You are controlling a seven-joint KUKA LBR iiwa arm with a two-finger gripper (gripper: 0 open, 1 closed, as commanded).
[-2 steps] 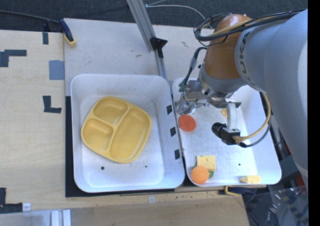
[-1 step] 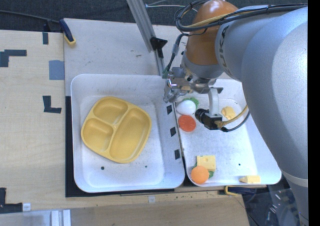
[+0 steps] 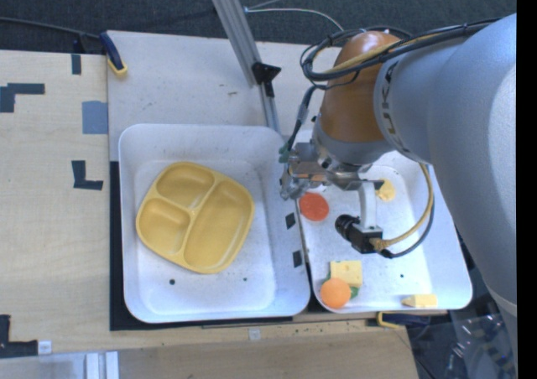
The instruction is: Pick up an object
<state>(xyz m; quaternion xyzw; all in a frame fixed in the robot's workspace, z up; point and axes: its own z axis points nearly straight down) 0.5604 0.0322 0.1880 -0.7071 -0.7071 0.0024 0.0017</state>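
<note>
Now reaching down into the right bin, with nothing lifted so far as the camera view shows.

Camera view: the arm [image 3: 436,109] comes across the right bin [image 3: 449,281], and its gripper [image 3: 304,180] hangs low at that bin's left edge, just above or touching a red disc [image 3: 315,207]; how far the jaws stand apart, and whether they grip anything, I cannot tell, since the wrist hides them. Near the bin's front edge lie an orange ball [image 3: 336,293] touching a yellow block [image 3: 346,272], with a small yellow piece [image 3: 419,301] at the front right corner. Another yellow bit [image 3: 385,192] sits near the middle. The left bin [image 3: 134,285] carries a yellow divided plate [image 3: 195,215]. Judging by this, the approach is in hand; next calls for closing squarely on the disc, then a straight lift.
</note>
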